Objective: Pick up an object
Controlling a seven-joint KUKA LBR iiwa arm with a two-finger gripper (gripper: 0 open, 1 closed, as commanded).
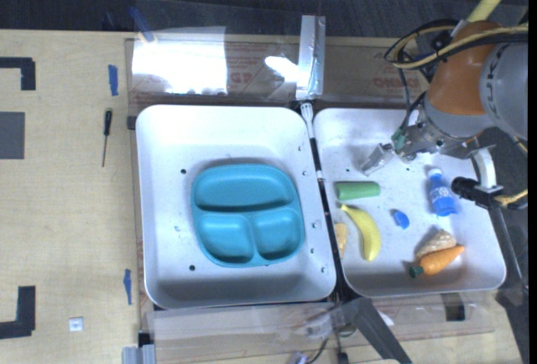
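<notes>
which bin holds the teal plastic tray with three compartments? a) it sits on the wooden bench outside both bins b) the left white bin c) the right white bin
b, the teal three-compartment plastic tray lies flat in the left white bin, while the yellow banana and orange carrot lie in the right white bin.

A robotics lab, by the look of it. A grey arm (495, 94) with loose cabling reaches over two white bins (155, 186) fixed to a plywood tabletop (59, 186). Black tape marks (21, 73) and blue tape marks (112, 79) dot the wood, a clear plastic screen (218, 60) stands at the far side, and toy food (362, 230) lies in the right bin.
</notes>
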